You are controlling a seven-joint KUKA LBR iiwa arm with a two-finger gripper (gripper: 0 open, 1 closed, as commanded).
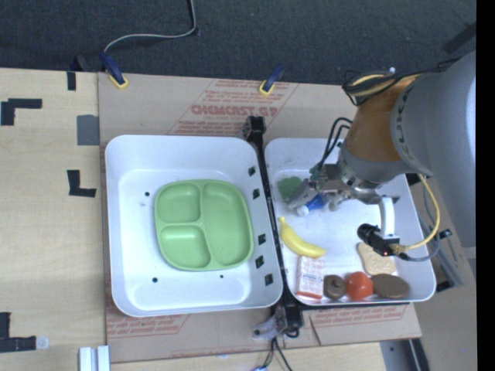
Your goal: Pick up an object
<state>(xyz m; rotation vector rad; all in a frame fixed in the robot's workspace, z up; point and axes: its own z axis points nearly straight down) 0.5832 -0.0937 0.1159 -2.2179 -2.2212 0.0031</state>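
**Crowded corner, uncertain grip**

Cardboard sheeting covers the bench, clipped at the back with yellow clamps, and on it sit two shallow white bins side by side. In the left white bin (124,230) lies a pale green divided plastic plate (204,224), alone and well apart from everything else. At the far end of the right white bin (418,288), the two-finger gripper (319,194) of the grey and orange arm (387,130) hangs low, right over a dark green rounded object (290,186) and a small blue and white object (311,204) that lie touching or nearly so. Whether its fingers are apart or together cannot be told; the wrist and cabling hide them.

Other candidates lie along the near side: a yellow banana (300,240), a red and white printed packet (310,278), a small brown ring-shaped doughnut (334,287), a red tomato-like ball (358,285), a brown oval piece (390,286) and a tan toast-shaped slice (374,261).

The main risk, as I judge it, is the pairing beneath the gripper: closing there could catch both things, pinch one by its edge, or push the rounded green one against the bin wall so it slips out. The blue and white one looks too small to hold securely. The black divider between the bins is close, and a finger could strike it.
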